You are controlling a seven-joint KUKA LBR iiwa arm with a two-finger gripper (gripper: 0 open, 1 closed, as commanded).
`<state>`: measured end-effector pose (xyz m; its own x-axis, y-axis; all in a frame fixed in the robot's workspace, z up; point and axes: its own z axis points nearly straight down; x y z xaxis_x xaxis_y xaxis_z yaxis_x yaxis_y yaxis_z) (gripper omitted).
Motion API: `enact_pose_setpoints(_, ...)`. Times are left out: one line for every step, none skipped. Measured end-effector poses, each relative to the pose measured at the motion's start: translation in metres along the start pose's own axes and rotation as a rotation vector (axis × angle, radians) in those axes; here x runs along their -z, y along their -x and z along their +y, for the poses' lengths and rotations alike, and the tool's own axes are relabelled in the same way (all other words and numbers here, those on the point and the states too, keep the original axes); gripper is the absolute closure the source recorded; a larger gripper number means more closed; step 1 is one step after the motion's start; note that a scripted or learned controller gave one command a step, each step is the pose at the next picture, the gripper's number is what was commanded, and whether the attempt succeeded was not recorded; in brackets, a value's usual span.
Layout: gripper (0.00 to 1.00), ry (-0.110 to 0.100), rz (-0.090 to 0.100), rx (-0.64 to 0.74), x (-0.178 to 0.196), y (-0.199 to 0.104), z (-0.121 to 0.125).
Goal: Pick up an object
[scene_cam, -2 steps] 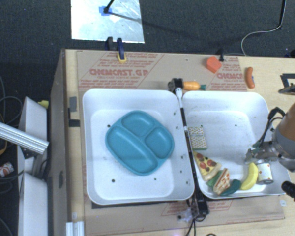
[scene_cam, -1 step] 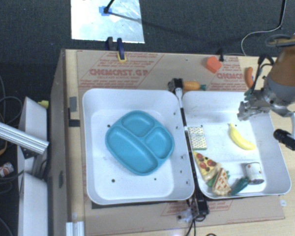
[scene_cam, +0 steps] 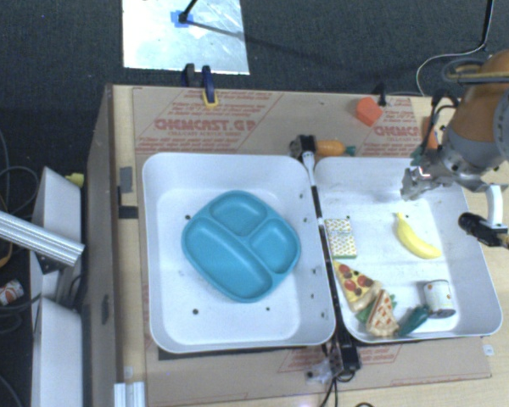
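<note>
Crowded against the near wall of the right bin (scene_cam: pixel 483 265) are a pizza slice (scene_cam: pixel 353 280), a wedge-shaped toy (scene_cam: pixel 380 313) touching it, a green piece (scene_cam: pixel 412 319) and a small white can (scene_cam: pixel 438 296); further back lie a speckled block (scene_cam: pixel 340 237) by the dividing wall and a banana (scene_cam: pixel 416 236) on open floor; the left bin (scene_cam: pixel 165 312) holds a blue divided plate (scene_cam: pixel 240 244); an orange block (scene_cam: pixel 368 111) sits on the table (scene_cam: pixel 237 121) behind the bins.

From where I stand the gripper (scene_cam: pixel 417 181) hangs over bare floor at the back of the right bin, nothing in its hold; whether it is spread or closed I cannot tell.

I'd judge the banana the sensible target; it is the nearest thing and lies apart from the rest. To do it well, the arm should come toward the near side until centred over the fruit's thick middle, turn the wrist so the grip closes across the curve rather than along it, then drop straight down; the near cluster is too tightly packed for a clean grasp.
</note>
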<state>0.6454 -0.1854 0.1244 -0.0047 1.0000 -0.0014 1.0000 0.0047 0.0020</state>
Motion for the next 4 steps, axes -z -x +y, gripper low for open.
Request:
enact_pose_setpoints(1.0,0.001,-0.001,-0.002,0.004,0.018,-0.001)
enact_pose_setpoints(1.0,0.0,0.0,-0.001,-0.007,0.016,-0.002)
enact_pose_setpoints(1.0,0.001,0.0,-0.003,-0.002,0.021,-0.018)
enact_pose_setpoints(1.0,0.004,-0.002,0.001,0.009,0.021,-0.016)
